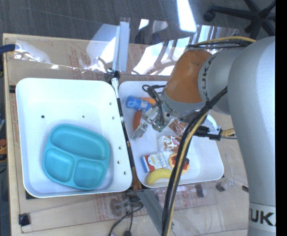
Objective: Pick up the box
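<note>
A small white box (155, 160) with red and blue print lies in the right bin (214, 168), near its front. A second white and red printed carton (169, 142) lies just behind it. My gripper (147, 123) hangs low over the left part of the right bin, above and left of both cartons. It sits beside an orange carrot-like piece (136, 118). Nothing is visibly held. The orange-banded wrist (187, 80) hides the back right of the bin.
A yellow banana (158, 177) lies at the right bin's front edge beside a red item (181, 164). A blue can (133, 102) rests at the back left of that bin. The left bin (35, 97) holds a blue divided tray (77, 155). A black and yellow cable (176, 181) hangs across the bin front.
</note>
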You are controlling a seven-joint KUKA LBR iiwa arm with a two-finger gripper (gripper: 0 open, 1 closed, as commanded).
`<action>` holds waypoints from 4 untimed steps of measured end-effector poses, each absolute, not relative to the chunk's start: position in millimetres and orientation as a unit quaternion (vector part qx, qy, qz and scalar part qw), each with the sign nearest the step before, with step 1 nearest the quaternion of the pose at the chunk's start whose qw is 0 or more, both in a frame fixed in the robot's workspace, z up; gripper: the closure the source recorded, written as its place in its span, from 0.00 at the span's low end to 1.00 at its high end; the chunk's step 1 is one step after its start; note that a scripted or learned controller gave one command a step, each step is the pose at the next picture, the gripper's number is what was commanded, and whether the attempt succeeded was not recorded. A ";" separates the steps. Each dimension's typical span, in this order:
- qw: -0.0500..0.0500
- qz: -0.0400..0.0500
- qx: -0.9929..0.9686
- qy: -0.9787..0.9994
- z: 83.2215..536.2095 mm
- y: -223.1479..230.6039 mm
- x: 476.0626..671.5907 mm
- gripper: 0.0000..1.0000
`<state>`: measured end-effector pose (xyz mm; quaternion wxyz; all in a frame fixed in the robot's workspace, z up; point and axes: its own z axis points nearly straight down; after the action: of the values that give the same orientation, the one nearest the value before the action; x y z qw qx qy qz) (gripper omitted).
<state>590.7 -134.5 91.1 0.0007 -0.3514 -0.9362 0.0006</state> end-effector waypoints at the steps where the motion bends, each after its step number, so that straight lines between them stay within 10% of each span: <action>1: 0.002 0.000 -0.301 -0.954 90.4 -140.9 519.3 0.00; 2: 0.003 0.000 -0.328 -0.945 90.0 -135.0 476.8 0.00; 3: -0.007 0.013 -0.297 -0.955 93.2 -114.7 475.2 0.00; 4: 0.004 0.012 -0.272 -0.962 90.2 -115.5 524.8 0.00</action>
<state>524.8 -115.5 90.2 0.0037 -0.2722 -0.9622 0.0117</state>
